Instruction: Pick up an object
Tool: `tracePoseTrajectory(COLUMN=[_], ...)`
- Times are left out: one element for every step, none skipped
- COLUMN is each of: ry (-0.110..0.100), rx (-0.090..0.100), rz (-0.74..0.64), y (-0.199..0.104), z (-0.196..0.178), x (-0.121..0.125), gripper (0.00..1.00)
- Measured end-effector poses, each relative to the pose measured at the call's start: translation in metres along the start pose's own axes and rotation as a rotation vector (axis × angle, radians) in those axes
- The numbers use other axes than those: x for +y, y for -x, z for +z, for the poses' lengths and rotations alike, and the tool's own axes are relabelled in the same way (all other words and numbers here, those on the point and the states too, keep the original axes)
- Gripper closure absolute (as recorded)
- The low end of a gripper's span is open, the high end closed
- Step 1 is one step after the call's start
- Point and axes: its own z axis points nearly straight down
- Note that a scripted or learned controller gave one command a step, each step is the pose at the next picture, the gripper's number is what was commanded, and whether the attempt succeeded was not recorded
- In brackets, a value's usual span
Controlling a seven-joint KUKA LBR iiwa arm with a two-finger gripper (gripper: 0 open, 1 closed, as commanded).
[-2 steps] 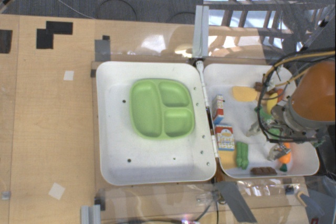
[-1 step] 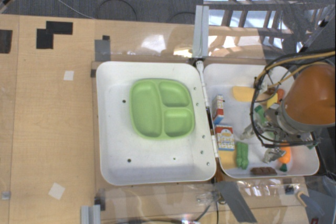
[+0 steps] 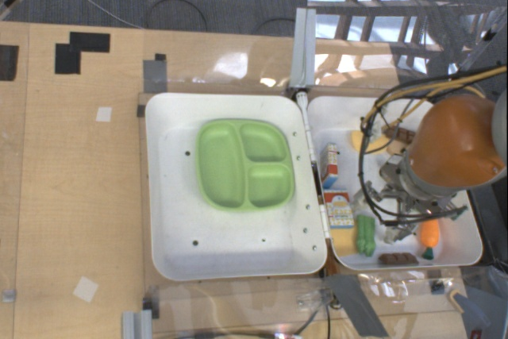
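Beyond the far edge of the pale wooden table point(image 3: 71, 194) we see dark grey carpet, with a thin cable trailing across it. Black patches mark the table's top left, and two shallow white bins sit side by side on it.

The left bin point(image 3: 171, 242) holds a green divided plate point(image 3: 244, 164), lying flat near its middle with three compartments. The right bin point(image 3: 472, 250) holds the small objects. Along its left wall we see a small carton point(image 3: 331, 160) in red and white, then nearer us a printed box point(image 3: 339, 207) with a red top edge, touching a flat yellow piece point(image 3: 343, 237). Just beside that lies a green toy vegetable point(image 3: 364, 235), and at the near wall a brown bar point(image 3: 398, 258). An orange carrot-like toy point(image 3: 429, 235) with a green tip lies by the near right corner. Another yellow item point(image 3: 371, 142) shows at the bin's far side, partly behind the cables.

The arm point(image 3: 454, 140) reaches in from the right, its orange band over the middle of the right bin, looped with black cables. The hand point(image 3: 401, 228) points down between the green vegetable and the orange toy, close above the brown bar. We cannot tell how far it is open, and we see nothing between its fingers.
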Motion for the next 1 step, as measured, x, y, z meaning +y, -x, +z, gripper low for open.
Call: tracePoseTrajectory(ry=[0.028], rx=[-0.01], rz=[-0.157], y=[0.0104], z=[-0.0815], x=[-0.0634], gripper=[0.0])
